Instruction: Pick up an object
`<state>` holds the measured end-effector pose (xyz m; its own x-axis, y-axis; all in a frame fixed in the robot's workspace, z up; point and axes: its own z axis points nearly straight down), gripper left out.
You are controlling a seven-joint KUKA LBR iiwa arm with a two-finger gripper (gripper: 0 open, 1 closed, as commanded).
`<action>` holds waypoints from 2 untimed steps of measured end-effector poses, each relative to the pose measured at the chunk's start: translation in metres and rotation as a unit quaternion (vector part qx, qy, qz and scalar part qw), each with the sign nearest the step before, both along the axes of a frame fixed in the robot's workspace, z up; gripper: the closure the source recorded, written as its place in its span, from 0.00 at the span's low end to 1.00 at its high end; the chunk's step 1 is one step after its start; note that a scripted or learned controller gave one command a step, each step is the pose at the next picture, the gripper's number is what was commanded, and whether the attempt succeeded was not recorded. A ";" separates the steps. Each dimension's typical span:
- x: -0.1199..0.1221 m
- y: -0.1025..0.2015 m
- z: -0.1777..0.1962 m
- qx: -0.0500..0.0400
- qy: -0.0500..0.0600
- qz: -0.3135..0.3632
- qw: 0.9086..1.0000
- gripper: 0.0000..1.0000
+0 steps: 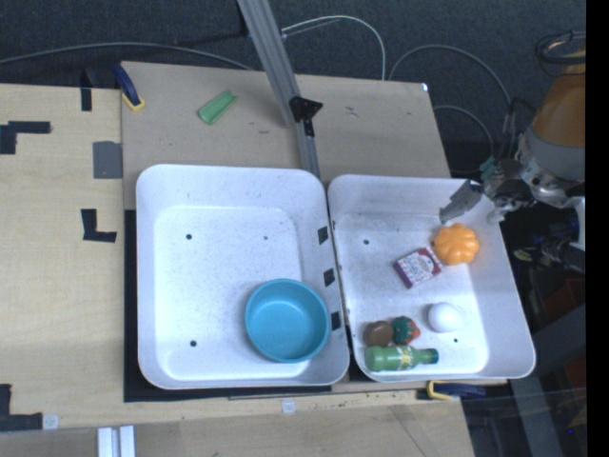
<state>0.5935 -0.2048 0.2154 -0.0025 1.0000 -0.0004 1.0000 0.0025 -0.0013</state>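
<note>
Here is the grey arm with its orange band coming in from the right, and its hand (468,201) hangs over the far right part of the right shallow white bin (495,350). One grey finger (459,203) points down and left toward the bin floor, but whether the hand is spread or pressed together I cannot tell; the tips are too small and blurred. Nothing is visible between them.

Just below that finger sits the round orange pumpkin-shaped toy (456,244), right beside the tip, though I cannot say whether they touch. Just to its left lies a small dark red and white packet (416,268), tilted, close against the orange toy. Further toward the near edge rests a white egg-shaped ball (442,316). To the left of it sit a brown rounded lump (380,332) and a small green and red toy (404,329), side by side. Along the near wall lies a green plastic bottle (402,357) on its side.

Over in the left shallow white bin (171,198), a light blue round bowl (285,319) stands upright in the near right corner.

On the wooden counter (57,255) beyond the bins lies a small green block (216,107), with a grey metal pole (271,46) slanting down to the gap between the bins.
</note>
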 end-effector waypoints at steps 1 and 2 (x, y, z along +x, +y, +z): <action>0.000 0.000 0.000 0.000 0.000 0.000 1.000 0.00; -0.004 -0.002 -0.064 0.000 0.003 -0.001 1.000 0.00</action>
